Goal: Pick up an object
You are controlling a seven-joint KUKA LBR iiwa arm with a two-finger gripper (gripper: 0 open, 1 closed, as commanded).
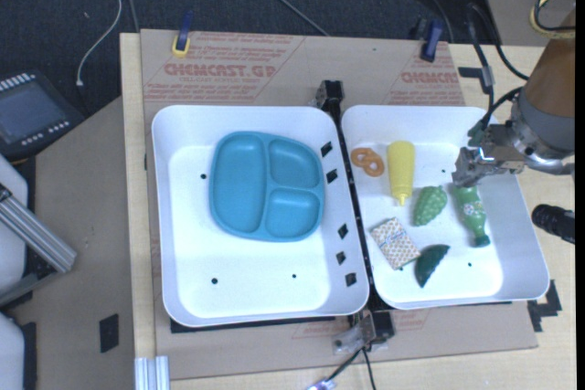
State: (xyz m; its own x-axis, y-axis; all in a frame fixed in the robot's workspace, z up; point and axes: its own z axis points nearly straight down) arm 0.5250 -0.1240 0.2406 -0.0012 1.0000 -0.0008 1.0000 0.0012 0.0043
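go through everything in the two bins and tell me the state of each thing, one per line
Blue plate: flat in the left bin, nothing on it.
Yellow bottle: lying down in the right bin.
Pretzel: flat, beside the yellow bottle.
Green bottle: lying down, just below the gripper.
Green leafy piece: loose, untouched.
Patterned packet: lying flat.
Dark green wedge: loose near the packet.

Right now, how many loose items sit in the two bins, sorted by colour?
Blue: 1, divided plate
Yellow: 1, bottle
Orange: 1, pretzel
Green: 3, bottle, leafy lump, dark wedge
White patterned: 1, packet
Total: 7
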